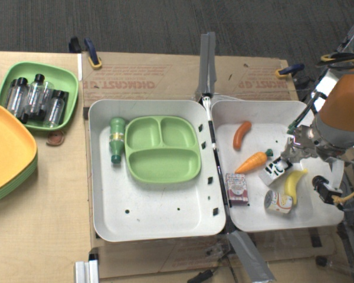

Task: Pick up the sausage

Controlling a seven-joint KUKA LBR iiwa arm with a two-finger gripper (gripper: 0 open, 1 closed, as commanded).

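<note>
The sausage, a short orange-red link, lies slightly tilted in the upper left of the right bin, with nothing touching it. My gripper hangs low over the middle of that bin, below and to the right of the sausage. It sits between the green end of a carrot and a banana. The grey arm with its orange band comes in from the right.
In the right bin, a small carton lies at the left wall and a round cup near the front. The left bin holds a green divided plate and a green bottle. A green tray of bottles and yellow plates stand far left.
</note>
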